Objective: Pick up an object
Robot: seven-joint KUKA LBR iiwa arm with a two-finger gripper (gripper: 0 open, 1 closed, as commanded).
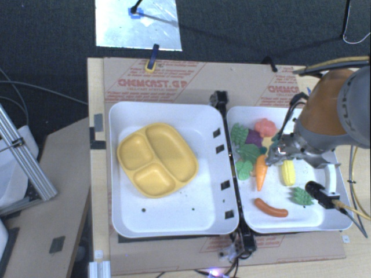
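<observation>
Over the right bin (330,220), the gripper (277,150) hangs low above the carrot (261,172) and corn (287,172); whether it grips anything cannot be told. Every toy lies in the bin, so the pick appears undone.

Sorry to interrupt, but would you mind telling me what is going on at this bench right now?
A grey KUKA arm reaches in from the right over the right bin, which holds toy food. Its tool sits low among the items, beside the orange carrot and the yellow corn, near green leafy pieces. A sausage lies nearer the front. Nothing is visibly held yet. The left bin holds a yellow divided plate.
</observation>
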